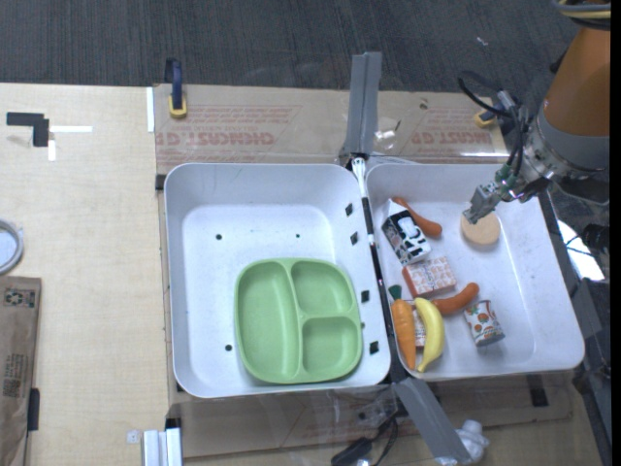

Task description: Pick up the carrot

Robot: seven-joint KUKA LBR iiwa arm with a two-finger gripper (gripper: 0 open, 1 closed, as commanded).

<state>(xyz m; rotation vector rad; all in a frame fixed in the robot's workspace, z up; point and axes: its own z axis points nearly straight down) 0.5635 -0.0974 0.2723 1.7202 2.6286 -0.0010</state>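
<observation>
Arm cut off at the frame's upper right; gripper (482,205) is small and blurred, so whether it is spread or pressed together cannot be told. It sits over a tan disc (480,231). Pale wood surface (78,212), dark carpet beyond. Left bin (184,260): green divided plate (299,319). Right bin (553,348): carrot (403,331) at lower left, touching a banana (430,330); small can (484,322) nearby.

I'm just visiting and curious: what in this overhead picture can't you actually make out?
- The claw: too small and blurred to tell its finger state.
- The carrot: its right side hidden by the banana.
- The small can: label too small to read.
- The arm: cut off by the picture's top right edge.
</observation>
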